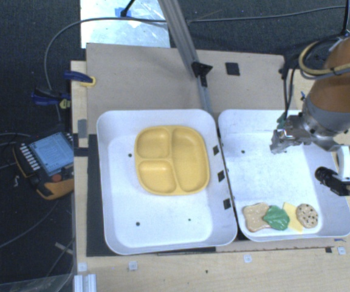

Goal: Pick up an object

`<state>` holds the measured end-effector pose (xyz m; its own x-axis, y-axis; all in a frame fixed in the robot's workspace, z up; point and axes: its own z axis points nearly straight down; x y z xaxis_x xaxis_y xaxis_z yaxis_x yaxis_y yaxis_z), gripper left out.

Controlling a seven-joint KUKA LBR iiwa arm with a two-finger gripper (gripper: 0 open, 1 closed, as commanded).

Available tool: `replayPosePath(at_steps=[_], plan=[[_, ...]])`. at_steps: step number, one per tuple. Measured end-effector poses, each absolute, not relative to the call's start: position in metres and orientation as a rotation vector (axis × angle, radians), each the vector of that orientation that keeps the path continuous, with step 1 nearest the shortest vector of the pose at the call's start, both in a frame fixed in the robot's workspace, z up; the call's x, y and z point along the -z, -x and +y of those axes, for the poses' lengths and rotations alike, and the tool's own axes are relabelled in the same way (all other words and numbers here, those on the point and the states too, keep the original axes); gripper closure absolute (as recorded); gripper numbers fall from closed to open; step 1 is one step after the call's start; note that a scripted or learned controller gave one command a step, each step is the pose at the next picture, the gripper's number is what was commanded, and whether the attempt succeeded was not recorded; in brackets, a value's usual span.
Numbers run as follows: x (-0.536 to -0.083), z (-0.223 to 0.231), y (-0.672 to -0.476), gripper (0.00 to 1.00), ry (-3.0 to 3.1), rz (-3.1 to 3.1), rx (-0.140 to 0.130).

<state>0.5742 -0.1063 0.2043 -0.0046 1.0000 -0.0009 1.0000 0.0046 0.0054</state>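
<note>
Gripper (280, 143): I see it over the upper part of the right bin (254, 121), nothing between its fingers; whether they are spread or pressed together I cannot tell.

Targets: a row along the bin's near edge, well apart from the gripper, toward the camera and slightly right. Toast-shaped piece (255, 216), green leaf (277, 218), yellow wedge (293, 215), cookie (307, 215), each touching or overlapping its neighbour.

Row axis: left to right, close against the near wall.

Room: bare floor between gripper and row; I judge the cookie end least crowded.

Left bin (117, 224): yellow divided plate (172, 160).
</note>
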Motion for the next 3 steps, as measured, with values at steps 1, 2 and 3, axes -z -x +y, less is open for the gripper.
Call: replayPosePath(at_steps=[1, 2, 3], plan=[[-0.217, -0.047, -0.590, 1.00, -2.208, 2.233, -0.007], [-0.212, -0.003, -0.606, 1.00, -2.209, 2.232, -0.005], [-0.216, 0.055, -0.629, 1.00, -2.208, 2.234, -0.008]])
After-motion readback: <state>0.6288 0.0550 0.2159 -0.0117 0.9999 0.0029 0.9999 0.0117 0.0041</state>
